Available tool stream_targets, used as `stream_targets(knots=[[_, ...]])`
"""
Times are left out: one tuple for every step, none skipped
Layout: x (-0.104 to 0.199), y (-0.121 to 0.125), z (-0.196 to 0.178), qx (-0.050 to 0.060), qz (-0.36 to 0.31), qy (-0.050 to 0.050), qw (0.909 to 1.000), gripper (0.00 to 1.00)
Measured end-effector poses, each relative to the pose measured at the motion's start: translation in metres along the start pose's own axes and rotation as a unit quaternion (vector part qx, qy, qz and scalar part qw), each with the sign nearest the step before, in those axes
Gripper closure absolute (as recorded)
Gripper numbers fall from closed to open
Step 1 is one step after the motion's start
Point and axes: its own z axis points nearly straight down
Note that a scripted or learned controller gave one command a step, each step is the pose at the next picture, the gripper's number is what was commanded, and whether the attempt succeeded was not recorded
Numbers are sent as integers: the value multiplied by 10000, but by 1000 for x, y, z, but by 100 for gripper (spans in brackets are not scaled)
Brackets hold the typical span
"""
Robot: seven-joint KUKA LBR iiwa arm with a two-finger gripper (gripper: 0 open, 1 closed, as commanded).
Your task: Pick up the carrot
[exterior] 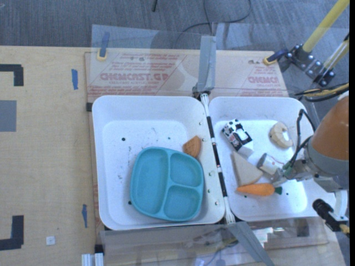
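Currently the carrot (256, 189) lies flat in the right bin (296, 206), near the bin's front wall, with its long axis running left to right and a small green stub at its right end. Its upper edge touches or sits just beside the tan wedge (246, 170), which rests behind it. Judged by appearance, the carrot is a light toy item, probably rigid or slightly yielding, with a smooth tapered body that could slide or roll out of a pinch. The recommended hold is across the thicker middle section, jaws set perpendicular to the long axis, clear of the narrow tip and clear of the wedge. The gripper (284, 173) sits just above and to the right of the carrot's green end, at the end of the arm (333, 143) entering from the right. Whether the pincer is apart or together cannot be told from this view, and nothing is visibly held. A small grey-white cylinder (266, 162) lies just beside the gripper on its left. Other contents of the right bin are a black-and-white object (237, 134) and a pale ring-shaped piece (280, 134) toward the rear. The left bin (111, 121) holds a teal divided plate (166, 184) and an orange-brown lump (193, 146).
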Motion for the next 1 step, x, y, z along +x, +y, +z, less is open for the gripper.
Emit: stream_targets(knots=[[54, 8, -114, 73, 729, 55, 9973, 100]])
